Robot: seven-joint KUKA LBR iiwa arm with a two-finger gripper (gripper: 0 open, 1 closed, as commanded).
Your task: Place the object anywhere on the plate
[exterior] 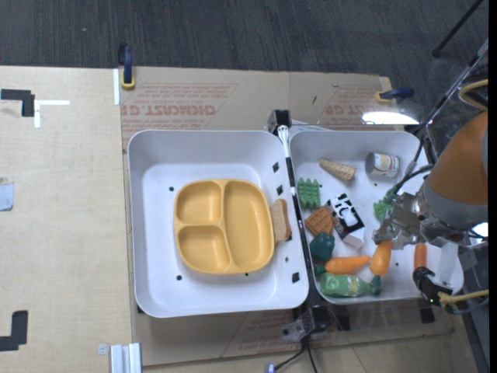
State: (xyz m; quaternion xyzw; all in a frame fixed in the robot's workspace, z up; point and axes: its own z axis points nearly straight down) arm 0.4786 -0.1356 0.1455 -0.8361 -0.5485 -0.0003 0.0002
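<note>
So this was the pickup step: the gripper (386,243) sat low in the right bin (404,142), clamped on a small carrot (380,259) as far as I could tell. Next it needed a lift, then across to the plate (224,225).

This looks like a robotics lab: a light wooden bench (62,231) on dark grey carpet (233,22), taped-down brown cardboard (202,99) held by blue-and-yellow clamps (125,64), two shallow white plastic bins (147,208), and loose black cables (458,22) at far right.
</note>
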